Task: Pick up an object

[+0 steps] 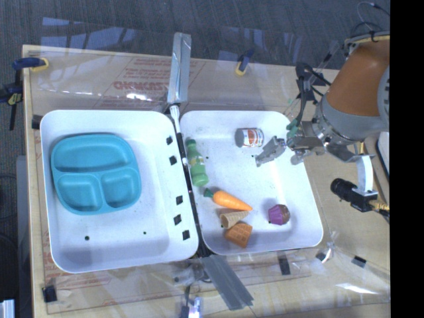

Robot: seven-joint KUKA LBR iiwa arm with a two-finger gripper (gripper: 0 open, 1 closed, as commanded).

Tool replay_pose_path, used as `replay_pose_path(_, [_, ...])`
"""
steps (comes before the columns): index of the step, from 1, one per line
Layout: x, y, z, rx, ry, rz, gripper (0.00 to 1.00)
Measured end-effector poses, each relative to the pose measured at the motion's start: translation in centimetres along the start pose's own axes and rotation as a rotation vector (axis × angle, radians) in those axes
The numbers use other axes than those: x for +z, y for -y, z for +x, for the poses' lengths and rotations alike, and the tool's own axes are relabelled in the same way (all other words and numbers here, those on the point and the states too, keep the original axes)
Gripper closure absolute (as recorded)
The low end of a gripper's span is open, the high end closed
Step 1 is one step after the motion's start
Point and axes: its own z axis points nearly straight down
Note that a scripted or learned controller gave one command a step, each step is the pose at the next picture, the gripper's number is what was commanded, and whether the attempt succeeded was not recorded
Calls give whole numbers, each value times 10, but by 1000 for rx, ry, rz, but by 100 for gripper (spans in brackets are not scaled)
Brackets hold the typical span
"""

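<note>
1. A wooden tabletop point(99, 71) under clear plastic sheeting carries two shallow white bins side by side, with dark carpet beyond its far edge.
2. The left bin point(152, 230) holds a blue divided tray point(96, 173). The right bin point(301, 207) holds the candidates for my pick.
3. My gripper point(271, 152) hangs over the right bin near its far right corner, just beside a small can point(250, 138) lying on its side. Whether it touches the can, I cannot tell.
4. How far my gripper is spread I cannot tell from this angle, and I see nothing between its tips.
5. By my judgement the pick is not yet made: every object lies on the bin floor, so closing, gripping and lifting are all left.
6. The can is red and white with a pale end cap. A green bottle point(196, 163) lies along the left wall; a carrot point(228, 199) sits mid-bin. A brown cone piece point(238, 231) rests near the front edge, a purple object point(279, 214) toward the front right corner.
</note>
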Motion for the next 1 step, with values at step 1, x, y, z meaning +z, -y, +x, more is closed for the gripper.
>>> replay_pose_path(1, [112, 52, 23, -236, -1, 0, 0])
